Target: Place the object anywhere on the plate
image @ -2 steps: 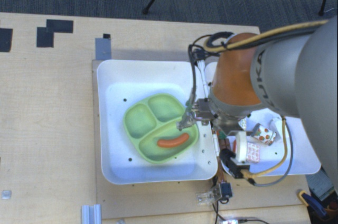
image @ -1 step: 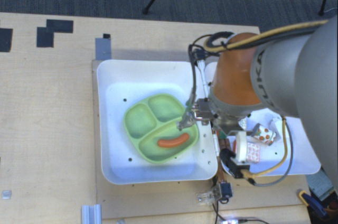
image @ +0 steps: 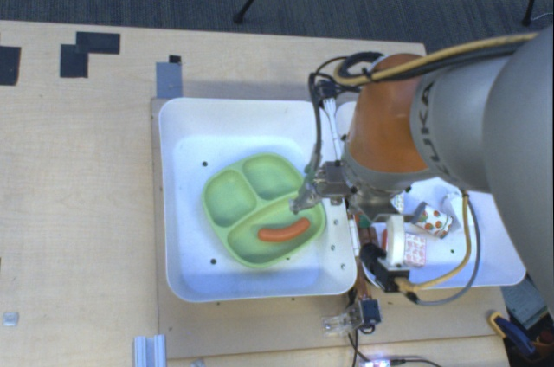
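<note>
Looms closest, grey arm with orange band, over the seam between two white bins. Left bin on the table holds a green divided plate; orange-red sausage lies in the plate's largest compartment. Fingers at the plate's right rim (spread or pressed together, cannot tell). Right bin, beside the plate's bin, holds small printed packages.
</note>
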### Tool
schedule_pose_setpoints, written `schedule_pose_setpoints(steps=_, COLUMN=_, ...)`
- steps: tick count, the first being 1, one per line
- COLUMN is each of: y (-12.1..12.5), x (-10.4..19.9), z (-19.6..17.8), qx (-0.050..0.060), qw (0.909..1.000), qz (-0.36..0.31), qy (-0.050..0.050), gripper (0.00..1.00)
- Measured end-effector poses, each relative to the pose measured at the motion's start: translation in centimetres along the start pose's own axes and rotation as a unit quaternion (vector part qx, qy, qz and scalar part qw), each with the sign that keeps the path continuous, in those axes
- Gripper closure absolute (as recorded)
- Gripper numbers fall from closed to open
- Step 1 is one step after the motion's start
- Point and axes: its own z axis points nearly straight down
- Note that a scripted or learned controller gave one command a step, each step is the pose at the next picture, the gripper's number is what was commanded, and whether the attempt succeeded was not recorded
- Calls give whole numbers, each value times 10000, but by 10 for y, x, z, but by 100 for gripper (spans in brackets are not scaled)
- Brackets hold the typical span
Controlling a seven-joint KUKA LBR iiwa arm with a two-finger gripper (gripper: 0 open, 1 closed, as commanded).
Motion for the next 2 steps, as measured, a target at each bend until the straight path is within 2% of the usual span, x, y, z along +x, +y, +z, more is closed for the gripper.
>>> schedule_pose_setpoints(steps=2, y=0, x=0, z=0, qx=0, qw=10000, qz=0, qy=0, gripper=0)
